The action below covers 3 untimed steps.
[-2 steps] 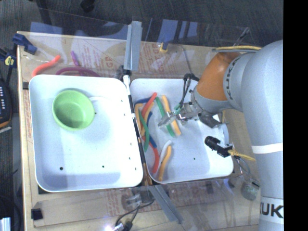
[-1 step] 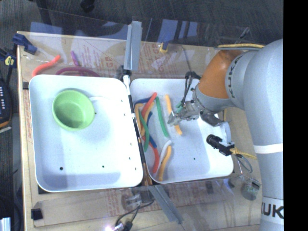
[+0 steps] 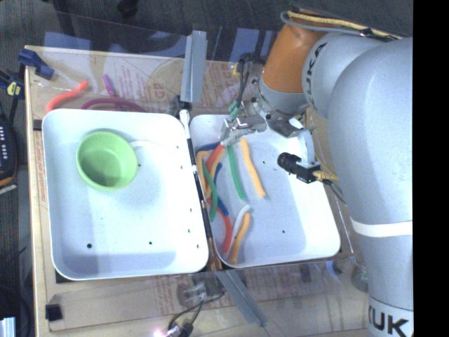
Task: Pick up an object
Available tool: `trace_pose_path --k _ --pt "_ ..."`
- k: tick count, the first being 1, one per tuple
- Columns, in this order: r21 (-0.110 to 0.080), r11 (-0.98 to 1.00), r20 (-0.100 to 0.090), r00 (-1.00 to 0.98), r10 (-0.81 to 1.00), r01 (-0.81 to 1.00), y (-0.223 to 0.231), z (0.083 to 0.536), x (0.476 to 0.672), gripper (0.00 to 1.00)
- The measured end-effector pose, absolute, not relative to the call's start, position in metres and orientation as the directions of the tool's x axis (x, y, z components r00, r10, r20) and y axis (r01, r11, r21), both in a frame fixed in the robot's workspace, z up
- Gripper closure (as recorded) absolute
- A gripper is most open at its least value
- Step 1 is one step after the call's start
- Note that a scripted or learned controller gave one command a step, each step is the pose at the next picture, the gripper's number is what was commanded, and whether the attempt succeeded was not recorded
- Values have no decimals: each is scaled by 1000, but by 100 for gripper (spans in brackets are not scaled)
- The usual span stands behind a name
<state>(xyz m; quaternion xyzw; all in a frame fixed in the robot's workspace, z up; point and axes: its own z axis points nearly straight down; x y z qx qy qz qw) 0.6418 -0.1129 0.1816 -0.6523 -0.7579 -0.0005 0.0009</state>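
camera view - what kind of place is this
Probably a robot lab set up for grasping trials: a grey arm reaches over two white bins, one with a green bowl, the other with coloured strips.

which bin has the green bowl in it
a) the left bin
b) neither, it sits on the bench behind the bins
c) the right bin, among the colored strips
a) The green bowl sits in the upper left part of the left bin, while the colored strips lie in the right bin, where the gripper is.
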Motion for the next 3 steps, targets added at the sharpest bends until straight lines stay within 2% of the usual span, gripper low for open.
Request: trace_pose_path --k 1,2,3 --pt "-1 148 2 -148 989 989 -113 181 642 0" --pt "0 174 -2 -174 985 985 -136 93 647 0" --pt "0 178 -1 -178 984 984 -135 104 648 100"
